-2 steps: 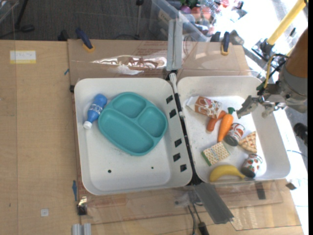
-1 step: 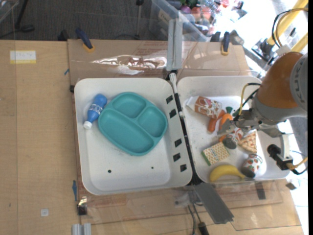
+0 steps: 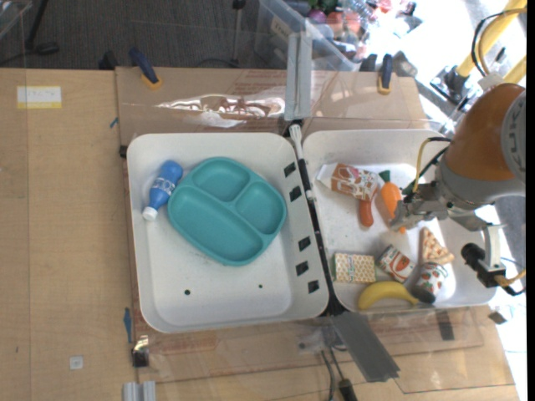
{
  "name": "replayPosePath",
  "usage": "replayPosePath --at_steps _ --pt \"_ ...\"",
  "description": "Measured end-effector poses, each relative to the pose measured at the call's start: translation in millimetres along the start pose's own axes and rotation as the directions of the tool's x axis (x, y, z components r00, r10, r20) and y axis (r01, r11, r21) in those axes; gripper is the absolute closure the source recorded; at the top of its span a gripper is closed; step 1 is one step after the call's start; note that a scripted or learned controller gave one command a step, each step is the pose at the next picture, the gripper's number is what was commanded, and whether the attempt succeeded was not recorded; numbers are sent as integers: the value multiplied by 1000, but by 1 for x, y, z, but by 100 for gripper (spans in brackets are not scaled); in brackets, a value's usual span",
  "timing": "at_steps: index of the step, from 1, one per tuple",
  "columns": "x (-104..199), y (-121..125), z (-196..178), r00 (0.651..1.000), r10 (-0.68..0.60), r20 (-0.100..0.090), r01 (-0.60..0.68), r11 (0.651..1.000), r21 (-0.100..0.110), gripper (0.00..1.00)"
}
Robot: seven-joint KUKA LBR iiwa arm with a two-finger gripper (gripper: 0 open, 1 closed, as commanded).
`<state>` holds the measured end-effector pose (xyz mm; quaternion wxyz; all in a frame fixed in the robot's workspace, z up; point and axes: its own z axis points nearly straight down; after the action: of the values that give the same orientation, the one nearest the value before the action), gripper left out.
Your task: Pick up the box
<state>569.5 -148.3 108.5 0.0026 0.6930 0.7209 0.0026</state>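
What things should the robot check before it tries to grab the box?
1. Box is in reach: ok. The box lies in the right bin, near its back left corner.
2. Box lies flat and is not buried: ok, nothing rests on top of it.
3. Gripper is over the box: not ok. The gripper hangs to the right of the box, beside the carrot.
4. Room around the box: not ok. The carrot and a small sausage lie close against its right side.
5. Fingers open wide enough: cannot tell.
6. Left bin out of the way: ok. The teal tray and the blue bottle sit there, apart.
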Motion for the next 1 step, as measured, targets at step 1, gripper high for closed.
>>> replayPosePath --at_steps 1 --pt "100 -7 -77 999 -37 -1 37 999 5 100"
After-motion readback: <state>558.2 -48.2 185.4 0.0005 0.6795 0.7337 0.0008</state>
